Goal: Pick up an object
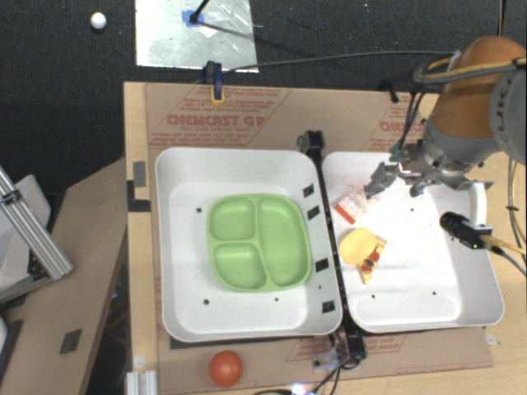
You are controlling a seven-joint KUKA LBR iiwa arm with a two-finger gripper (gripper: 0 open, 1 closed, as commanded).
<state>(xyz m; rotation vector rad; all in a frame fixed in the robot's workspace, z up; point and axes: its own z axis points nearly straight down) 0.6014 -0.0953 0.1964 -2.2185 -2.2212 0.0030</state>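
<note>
Hovering over the back part of the right bin [428,290], the claw [397,184] hangs at the end of the grey arm [482,97], which reaches in from the right of the view. Its two dark fingers [377,183] stand spread apart, and nothing sits between them. They point down and toward the bin's left side.

Two things lie in that bin. A small red-and-white packet [350,207] rests near the bin's left wall, just below and to the left of the nearer finger; whether the tip touches it cannot be told. Closer to the front, a yellow item [359,246] with a small red piece at its lower edge lies on the white floor, near the packet but apart from it and well clear of the claw.

Beside it, the left bin [183,220] holds a green divided plate [258,241] with three compartments, flat and roughly centred.

Both bins sit on a brown worktop [239,115] printed with red lettering. An orange ball [225,369] rests on the worktop in front of the left bin, outside it. At the back edge a blue clamp [214,79] stands, with a silvery sheet [177,31] behind it. A small white ball [99,20] shows against the dark background at the far left.
</note>
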